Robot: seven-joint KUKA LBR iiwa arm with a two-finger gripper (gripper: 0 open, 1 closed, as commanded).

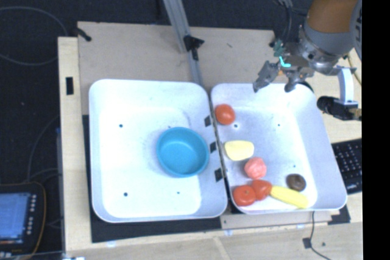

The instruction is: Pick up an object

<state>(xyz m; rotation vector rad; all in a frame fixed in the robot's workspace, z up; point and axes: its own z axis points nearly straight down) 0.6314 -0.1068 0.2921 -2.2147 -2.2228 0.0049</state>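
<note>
Setting: dark floor surrounds a pale counter (pixel 140 39) that carries two shallow white bins side by side; places below are given relative to the right bin (pixel 304 131).
Nearest row, front edge of the right bin: a yellow banana-like piece (pixel 289 196) lies by the front rim, with a red tomato-like piece (pixel 244 194) at the front-left corner and a second red piece (pixel 261 188) touching it.
Just behind that row: a small brown round thing (pixel 296 181) sits toward the bin's right side, and a pink lump (pixel 255 167) lies left of centre.
Middle of the right bin: a pale yellow block (pixel 239 150) rests near the left wall.
Far-left part of the right bin: an orange-red ball (pixel 225 114) lies close to the left wall.
Beside the right bin, to its left: the left bin (pixel 122 106) holds a blue bowl (pixel 182 152).
Far rim of the right bin: the gripper (pixel 276 83) hangs over the back edge, fingers spread apart, nothing between them.
Progress: nothing is grasped; every object lies on a bin floor, well apart from the gripper.
Left to do: as I judge it, choosing a target, descending, closing and lifting all remain.
</note>
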